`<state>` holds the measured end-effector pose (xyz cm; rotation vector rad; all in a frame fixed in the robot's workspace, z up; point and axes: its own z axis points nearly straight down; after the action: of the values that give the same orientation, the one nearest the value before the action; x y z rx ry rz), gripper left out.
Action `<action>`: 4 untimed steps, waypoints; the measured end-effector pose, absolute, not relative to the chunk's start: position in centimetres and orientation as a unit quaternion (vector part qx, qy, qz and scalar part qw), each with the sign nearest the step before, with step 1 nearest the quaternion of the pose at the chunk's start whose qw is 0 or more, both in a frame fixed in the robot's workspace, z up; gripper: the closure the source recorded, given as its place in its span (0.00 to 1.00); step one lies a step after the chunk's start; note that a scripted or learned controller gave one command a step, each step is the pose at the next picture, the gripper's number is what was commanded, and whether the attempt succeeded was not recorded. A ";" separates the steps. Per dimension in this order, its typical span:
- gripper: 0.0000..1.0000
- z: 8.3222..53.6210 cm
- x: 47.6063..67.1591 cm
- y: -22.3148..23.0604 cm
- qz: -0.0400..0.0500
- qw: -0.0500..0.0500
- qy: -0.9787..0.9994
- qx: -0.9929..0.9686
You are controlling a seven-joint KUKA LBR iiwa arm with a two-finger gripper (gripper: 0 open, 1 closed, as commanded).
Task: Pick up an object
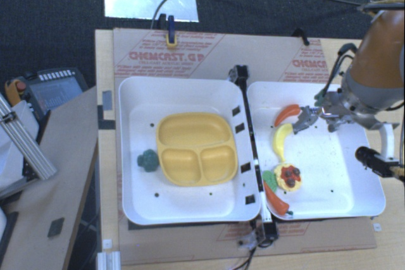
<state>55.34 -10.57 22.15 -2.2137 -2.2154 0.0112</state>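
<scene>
Two shallow white bins side by side on the bench point(76, 136). Left bin point(133, 98): yellow divided tray point(193, 148) at centre, with a small green broccoli piece point(148, 160) just beside its left edge. Right bin point(354, 199): orange-red chili point(288, 114) at the far left corner, yellow banana point(281, 140) just near of it, pizza slice toy point(287, 176) nearer still, and a carrot point(274, 195) against the near left rim. Hand point(304, 120) poised just right of the chili and above the banana's far end, pinching nothing; fingers spread or pressed together: cannot tell. Grey arm point(380, 66) entering from the right.
</scene>
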 end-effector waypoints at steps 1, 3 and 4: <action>0.00 22.8 55.6 -10.5 0.000 0.000 -0.708 -0.706; 0.00 13.7 55.4 -9.2 0.001 0.002 -0.708 -0.707; 0.00 8.5 55.4 -9.1 0.001 0.002 -0.707 -0.707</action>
<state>55.37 -9.13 8.47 -2.2185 -2.2194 0.0028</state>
